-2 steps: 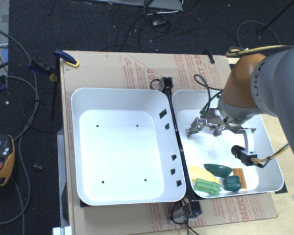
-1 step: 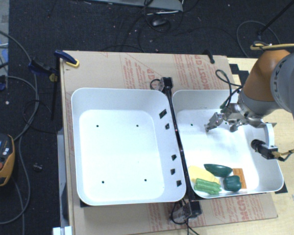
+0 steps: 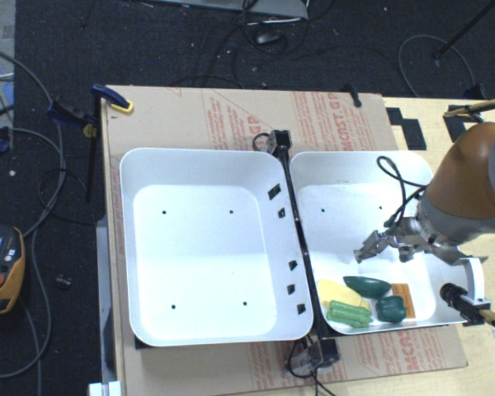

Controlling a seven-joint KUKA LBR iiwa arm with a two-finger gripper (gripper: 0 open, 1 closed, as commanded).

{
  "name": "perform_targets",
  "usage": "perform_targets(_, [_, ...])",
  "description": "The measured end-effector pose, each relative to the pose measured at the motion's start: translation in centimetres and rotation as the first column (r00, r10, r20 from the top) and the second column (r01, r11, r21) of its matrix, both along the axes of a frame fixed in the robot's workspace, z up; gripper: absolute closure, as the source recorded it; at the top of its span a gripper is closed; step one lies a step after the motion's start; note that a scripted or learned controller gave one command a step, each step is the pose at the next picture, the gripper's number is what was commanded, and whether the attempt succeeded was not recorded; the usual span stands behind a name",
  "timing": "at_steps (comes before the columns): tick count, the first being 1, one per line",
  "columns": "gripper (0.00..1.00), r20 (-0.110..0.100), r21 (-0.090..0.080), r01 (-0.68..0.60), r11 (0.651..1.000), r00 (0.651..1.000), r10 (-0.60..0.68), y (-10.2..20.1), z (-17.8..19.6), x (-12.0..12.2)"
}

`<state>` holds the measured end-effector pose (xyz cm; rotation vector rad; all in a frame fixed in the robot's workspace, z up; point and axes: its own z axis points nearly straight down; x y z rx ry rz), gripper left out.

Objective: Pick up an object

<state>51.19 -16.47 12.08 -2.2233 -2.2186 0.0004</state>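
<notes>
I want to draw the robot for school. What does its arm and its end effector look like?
The arm is fat and rounded, orange on top and grey lower down. A black cable loops along it toward the tip. The end effector is small, grey and metallic, with thin pointed fingers.

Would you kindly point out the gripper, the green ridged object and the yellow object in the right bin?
gripper (image 3: 365, 252): camera view, midway between its fingertips.
green ridged object (image 3: 347, 313): camera view, middle of its body.
yellow object (image 3: 333, 291): camera view, its bare upper surface.
</notes>
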Motion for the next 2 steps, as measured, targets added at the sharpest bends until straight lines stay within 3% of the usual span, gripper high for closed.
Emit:
perform_targets(1, [0.00, 0.001, -0.001, -0.003, 1.000, 1.000, 0.003, -2.3, -3.4, 6.4])
perform_targets(2, [0.00, 0.003, -0.001, 0.000, 1.000, 1.000, 0.000, -2.6, 3.4, -1.0])
